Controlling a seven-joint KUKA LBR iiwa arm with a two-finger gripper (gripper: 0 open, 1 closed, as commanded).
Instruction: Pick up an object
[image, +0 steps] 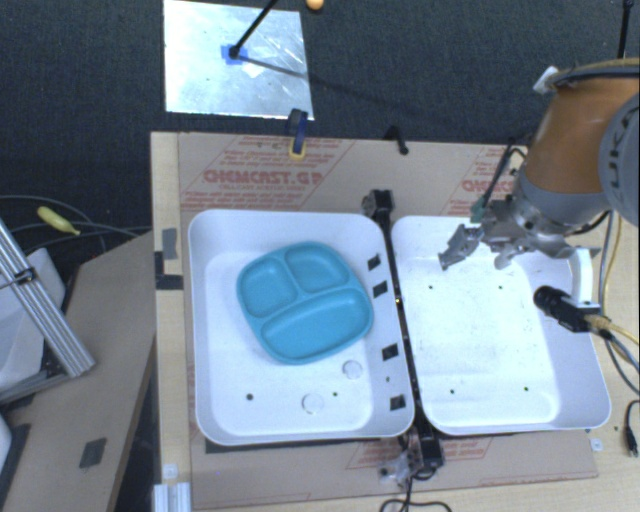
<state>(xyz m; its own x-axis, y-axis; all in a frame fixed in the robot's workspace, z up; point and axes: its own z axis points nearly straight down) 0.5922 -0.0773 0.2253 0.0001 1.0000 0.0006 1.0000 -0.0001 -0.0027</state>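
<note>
Two white bins (300, 425) are seen on cardboard; above the right bin (500, 400), the gripper (480, 252) is held splayed, grasping nothing.

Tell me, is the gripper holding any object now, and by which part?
Nothing is held. The gripper hangs open over the right bin; the blue plate lies in the left bin.

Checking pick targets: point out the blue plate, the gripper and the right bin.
blue divided plate (305, 315): camera view, on its large lower compartment.
gripper (478, 252): camera view, midway between its fingertips, above the right bin.
right bin (500, 380): camera view, on its bare white floor.
</note>
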